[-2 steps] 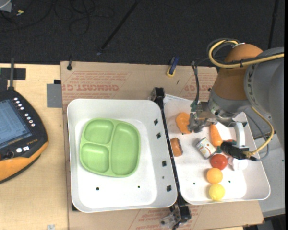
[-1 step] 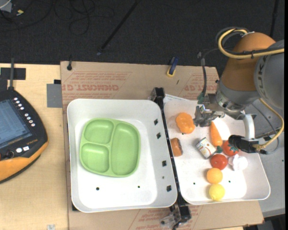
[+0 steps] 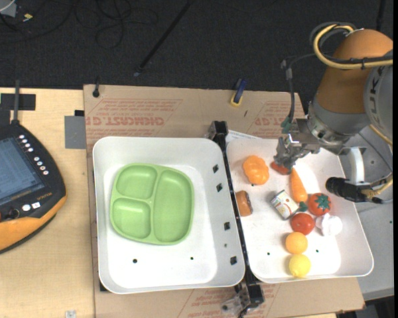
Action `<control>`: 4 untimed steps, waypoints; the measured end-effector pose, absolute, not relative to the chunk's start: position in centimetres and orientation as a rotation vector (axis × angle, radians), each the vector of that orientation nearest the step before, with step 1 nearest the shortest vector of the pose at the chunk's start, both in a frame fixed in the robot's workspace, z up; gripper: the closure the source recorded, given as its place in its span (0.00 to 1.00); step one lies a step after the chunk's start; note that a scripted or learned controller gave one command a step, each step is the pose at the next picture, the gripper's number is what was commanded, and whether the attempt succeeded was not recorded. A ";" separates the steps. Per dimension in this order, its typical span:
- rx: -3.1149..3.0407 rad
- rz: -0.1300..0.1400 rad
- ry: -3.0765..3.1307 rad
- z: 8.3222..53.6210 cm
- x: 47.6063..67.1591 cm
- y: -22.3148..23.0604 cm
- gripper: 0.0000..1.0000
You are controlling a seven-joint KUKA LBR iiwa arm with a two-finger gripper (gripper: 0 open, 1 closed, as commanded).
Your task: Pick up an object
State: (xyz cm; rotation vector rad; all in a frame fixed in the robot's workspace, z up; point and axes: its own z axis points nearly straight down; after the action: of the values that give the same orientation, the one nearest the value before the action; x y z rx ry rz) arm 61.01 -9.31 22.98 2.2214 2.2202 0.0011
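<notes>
The gripper [image 3: 286, 159] is seen low over the far part of the right-hand shallow white bin [image 3: 358, 260], at the end of the grey arm with the orange band [image 3: 353, 65] that reaches in from the right. Whether anything is pinched cannot be told: the tips are dark and cluttered against the bin floor. A small red piece [image 3: 279, 168] lies just beneath the gripper, and the top end of a long orange carrot-shaped toy [image 3: 298, 185] lies just beside it, slanting toward the near side.

Left of the gripper an orange pepper-shaped toy [image 3: 255, 169] rests on the bin floor. Nearer the dividing edge a small brown bread-like piece [image 3: 243, 203] is noted. A small white and grey can-like object [image 3: 282, 204] lies tilted near the bin's middle, just left of the carrot's lower end. A red strawberry-shaped toy with green top [image 3: 320, 204] sits to the right of it, a red tomato-like ball [image 3: 303, 223] just below, and a white rounded object [image 3: 330, 226] beside that. Further toward the near edge an orange round fruit [image 3: 296, 243] and a yellow lemon-like fruit [image 3: 299, 265] lie one after the other, close together.

The left-hand white bin [image 3: 119, 270] holds a light green plastic plate with three compartments [image 3: 152, 203]. Left of the bins, a grey and orange handheld control pendant [image 3: 16, 187] lies on the bench.
</notes>
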 end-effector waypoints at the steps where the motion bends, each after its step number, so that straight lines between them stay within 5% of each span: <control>1: 2.224 -0.006 2.228 21.8 57.0 -6.1 1.00; 2: 2.224 -0.005 2.228 23.1 52.7 -2.6 1.00; 4: 2.225 -0.002 2.221 23.5 49.9 0.1 1.00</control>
State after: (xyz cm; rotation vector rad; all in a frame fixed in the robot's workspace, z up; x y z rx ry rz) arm 49.92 0.10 23.52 2.2250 2.2206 -0.0017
